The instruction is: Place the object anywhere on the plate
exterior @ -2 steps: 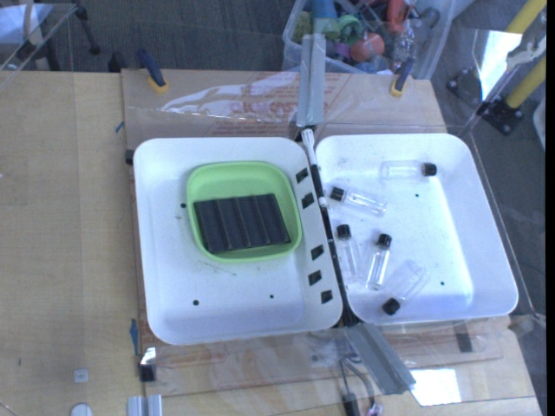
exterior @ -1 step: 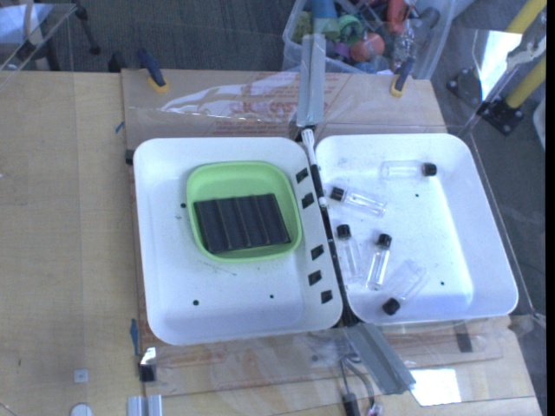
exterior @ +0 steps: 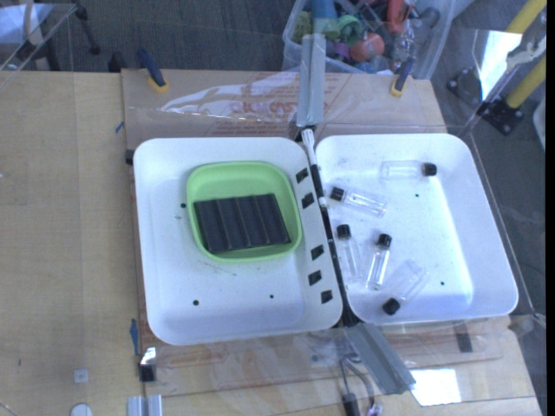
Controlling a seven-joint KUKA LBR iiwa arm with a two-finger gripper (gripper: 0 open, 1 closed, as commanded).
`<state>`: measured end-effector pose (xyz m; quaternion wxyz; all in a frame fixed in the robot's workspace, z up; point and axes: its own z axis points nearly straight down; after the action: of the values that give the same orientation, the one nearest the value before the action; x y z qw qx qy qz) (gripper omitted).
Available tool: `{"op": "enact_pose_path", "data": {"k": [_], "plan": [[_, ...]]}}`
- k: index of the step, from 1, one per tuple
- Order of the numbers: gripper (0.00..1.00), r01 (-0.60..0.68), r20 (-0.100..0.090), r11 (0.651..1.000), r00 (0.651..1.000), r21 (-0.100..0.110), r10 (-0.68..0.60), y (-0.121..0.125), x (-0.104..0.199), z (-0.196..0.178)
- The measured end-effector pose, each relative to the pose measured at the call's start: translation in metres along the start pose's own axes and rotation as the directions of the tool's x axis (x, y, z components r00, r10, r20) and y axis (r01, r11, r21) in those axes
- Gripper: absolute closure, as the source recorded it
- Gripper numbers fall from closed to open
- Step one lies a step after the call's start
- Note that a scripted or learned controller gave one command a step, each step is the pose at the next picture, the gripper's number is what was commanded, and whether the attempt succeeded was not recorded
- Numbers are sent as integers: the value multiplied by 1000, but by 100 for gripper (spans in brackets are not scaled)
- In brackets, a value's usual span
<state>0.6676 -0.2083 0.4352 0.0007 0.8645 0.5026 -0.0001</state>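
A square green plate (exterior: 201, 185) lies in the left white bin (exterior: 165, 258), slightly toward the back. A dark grey ribbed slab (exterior: 241, 223) rests flat on the plate and covers most of its floor. In the right white bin (exterior: 460, 232) several clear glass vials with black caps lie on their sides. One vial (exterior: 403, 171) lies near the back, another (exterior: 357, 201) close to the divider. Two vials (exterior: 379, 265) lie side by side near the middle, and one (exterior: 405, 282) lies at the front.
A divider with black tabs (exterior: 314, 224) runs between the bins. A metal bar (exterior: 310, 85) stands behind it. A clear tub of colourful toys (exterior: 364, 16) sits at the back. Blue-and-yellow clamps (exterior: 153, 73) hold the board's back edge.
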Motion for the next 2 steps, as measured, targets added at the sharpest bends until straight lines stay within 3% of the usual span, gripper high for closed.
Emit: {"op": "enact_pose_path", "data": {"k": [2], "plan": [[0,0,0,1000,1000,0,0,0,0,0]]}}
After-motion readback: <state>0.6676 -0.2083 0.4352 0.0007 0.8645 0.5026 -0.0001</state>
